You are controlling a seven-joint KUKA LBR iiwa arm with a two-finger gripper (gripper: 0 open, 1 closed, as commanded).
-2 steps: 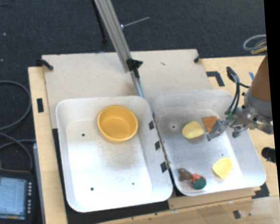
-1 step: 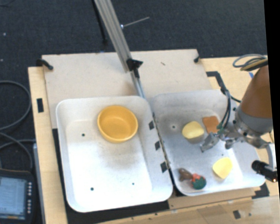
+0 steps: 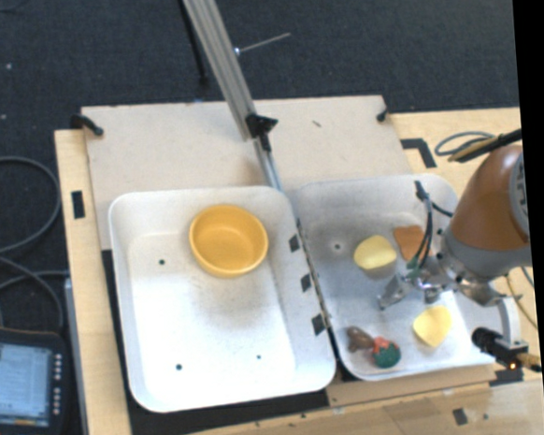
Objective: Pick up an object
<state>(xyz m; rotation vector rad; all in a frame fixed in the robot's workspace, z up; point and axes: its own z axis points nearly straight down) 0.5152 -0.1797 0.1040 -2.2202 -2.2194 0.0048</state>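
In the right bin, my gripper hangs low over the floor. It is open and nothing sits between its fingers. A round yellow object lies just up and left of it. An orange-brown block rests directly behind it, partly covered by the wrist. A pale yellow piece lies in front of the gripper to the right. A small brown object and a red-and-green one sit near the bin's front edge.
The left bin holds a yellow bowl at its back. A metal pole slants up from the divider between the bins. The arm's orange band looms over the right bin's right wall.
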